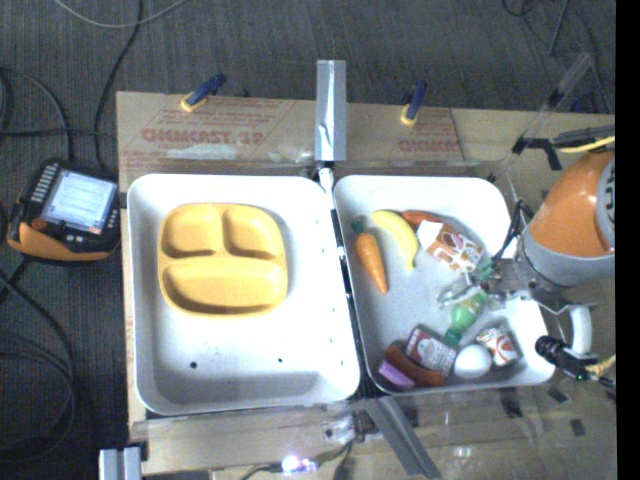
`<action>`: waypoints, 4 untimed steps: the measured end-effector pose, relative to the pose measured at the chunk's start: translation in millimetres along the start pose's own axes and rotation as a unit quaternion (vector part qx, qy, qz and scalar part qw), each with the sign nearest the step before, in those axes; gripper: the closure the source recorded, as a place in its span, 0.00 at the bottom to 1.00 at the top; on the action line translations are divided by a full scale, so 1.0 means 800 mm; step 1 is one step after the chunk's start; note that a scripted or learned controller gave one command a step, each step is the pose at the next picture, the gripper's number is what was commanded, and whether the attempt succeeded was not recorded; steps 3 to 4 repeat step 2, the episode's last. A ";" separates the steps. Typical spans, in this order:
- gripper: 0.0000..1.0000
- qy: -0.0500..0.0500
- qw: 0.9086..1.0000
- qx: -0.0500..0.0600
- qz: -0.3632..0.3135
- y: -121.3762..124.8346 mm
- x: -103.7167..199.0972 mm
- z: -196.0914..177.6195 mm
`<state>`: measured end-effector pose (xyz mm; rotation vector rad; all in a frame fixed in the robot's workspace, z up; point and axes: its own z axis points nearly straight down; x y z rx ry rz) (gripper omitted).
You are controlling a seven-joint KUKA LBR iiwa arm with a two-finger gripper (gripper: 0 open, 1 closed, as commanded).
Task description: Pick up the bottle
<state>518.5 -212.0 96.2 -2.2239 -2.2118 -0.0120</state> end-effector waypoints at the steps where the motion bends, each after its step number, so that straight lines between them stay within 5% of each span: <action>1: 1.00 -0.002 1.000 0.001 0.001 -0.002 -0.002 -0.009; 2: 1.00 -0.006 0.998 0.001 0.059 0.024 0.028 -0.134; 4: 1.00 -0.006 0.998 0.001 0.059 0.024 0.028 -0.134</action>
